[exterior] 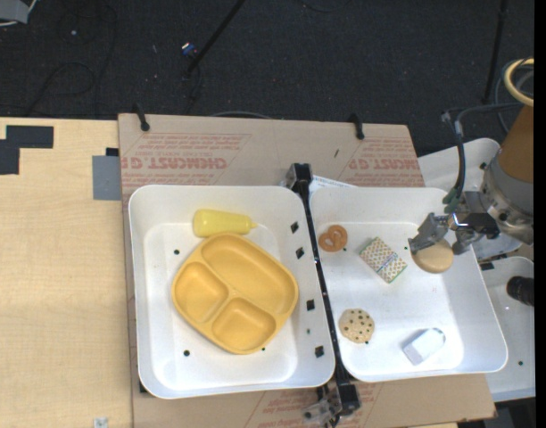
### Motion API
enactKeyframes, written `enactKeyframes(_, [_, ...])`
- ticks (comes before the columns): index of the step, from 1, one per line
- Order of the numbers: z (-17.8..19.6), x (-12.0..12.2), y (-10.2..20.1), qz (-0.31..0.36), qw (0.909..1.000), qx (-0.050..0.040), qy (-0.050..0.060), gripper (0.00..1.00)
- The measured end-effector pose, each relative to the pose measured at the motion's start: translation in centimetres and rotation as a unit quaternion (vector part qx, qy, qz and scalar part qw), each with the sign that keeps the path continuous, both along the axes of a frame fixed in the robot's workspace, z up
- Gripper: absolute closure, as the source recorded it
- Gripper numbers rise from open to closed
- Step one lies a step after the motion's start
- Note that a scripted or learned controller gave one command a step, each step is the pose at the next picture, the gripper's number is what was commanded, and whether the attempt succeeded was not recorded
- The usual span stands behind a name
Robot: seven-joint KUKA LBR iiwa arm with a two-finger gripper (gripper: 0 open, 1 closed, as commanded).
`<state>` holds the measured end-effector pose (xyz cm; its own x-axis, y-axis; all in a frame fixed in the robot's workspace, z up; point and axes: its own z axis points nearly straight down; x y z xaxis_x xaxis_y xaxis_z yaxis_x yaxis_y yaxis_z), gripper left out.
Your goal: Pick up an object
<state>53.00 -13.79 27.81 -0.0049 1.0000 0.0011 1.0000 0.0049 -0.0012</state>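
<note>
The right bin (487, 328) holds a small brown pretzel (333, 237), a patterned block (383, 259), a speckled cookie (356, 325), a pale grey-white piece (423, 344) and a tan round bun-like object (434, 259). My gripper (436, 237) hangs over the bin's right side, directly above the tan object and close to or touching its top. The patterned block lies just left of it. I cannot tell whether the tan object is gripped.
The left bin (148, 239) carries a yellow divided tray (235, 291) and a yellow banana-shaped item (222, 223) behind it. A black divider (310, 275) runs between the bins. Cables and arm hardware crowd the right edge (496, 203).
</note>
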Motion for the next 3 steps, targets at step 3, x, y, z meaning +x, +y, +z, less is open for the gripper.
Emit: enactKeyframes(3, [-3.3,5.2,15.8,0.0,1.0,0.0,0.002,1.0])
